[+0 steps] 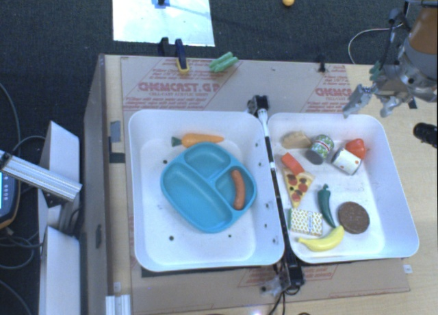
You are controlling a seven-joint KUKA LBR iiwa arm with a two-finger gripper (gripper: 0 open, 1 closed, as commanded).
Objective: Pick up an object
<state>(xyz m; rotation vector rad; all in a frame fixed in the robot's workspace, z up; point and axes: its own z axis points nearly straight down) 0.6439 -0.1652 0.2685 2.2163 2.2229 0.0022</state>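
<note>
The gripper (370, 101) is seen at the top right, just above the back rim of the right bin (397, 190). Its two fingers (353, 103) are spread apart, and nothing is held between them. The grey arm (419, 40) with its orange band is seen coming in from the right.

Many toy foods are kept in the right bin. A tan lump (295, 140) is found at the back, with a small green can (321, 147) just beside it. A white cup (345, 161) and a red piece (356, 146) are placed to the right of the can. A pizza slice (298, 185) is laid near the left wall, below an orange-red piece (291, 163). A green chili pepper (325, 204) is set in the middle, and a brown round patty (354, 217) is seen to its right. A yellow banana (324, 240) is laid at the front, close to a small checked cracker (305, 221).

In the left bin (154, 238), a blue tray (207, 187) with three parts is placed. A sausage (238, 189) is laid in the tray's right part. A carrot (197, 140) is laid just behind the tray.

Both bins are carried by the counter (205, 86). A green thing (223, 62) is left at the back edge of the counter.
</note>
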